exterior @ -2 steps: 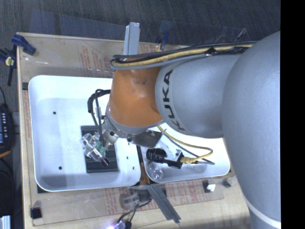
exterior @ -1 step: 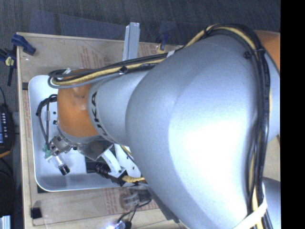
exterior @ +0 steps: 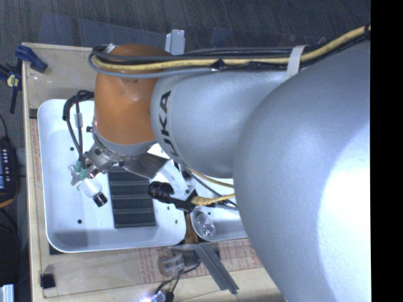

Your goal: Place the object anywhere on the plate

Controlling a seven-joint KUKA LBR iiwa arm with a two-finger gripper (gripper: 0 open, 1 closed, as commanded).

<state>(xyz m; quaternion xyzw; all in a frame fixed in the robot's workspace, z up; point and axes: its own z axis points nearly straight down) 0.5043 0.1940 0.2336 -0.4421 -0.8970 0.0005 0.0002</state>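
We hang over the bin (exterior: 53,168); its dark ridged slab (exterior: 132,197) looks stiff, best edge-gripped; jaws' state unclear.

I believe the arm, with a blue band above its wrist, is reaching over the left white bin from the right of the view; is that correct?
Not quite: the band above the wrist is orange, not blue, as the camera view shows. The rest holds: the grey arm comes in from the right of the view and reaches over the left white bin.
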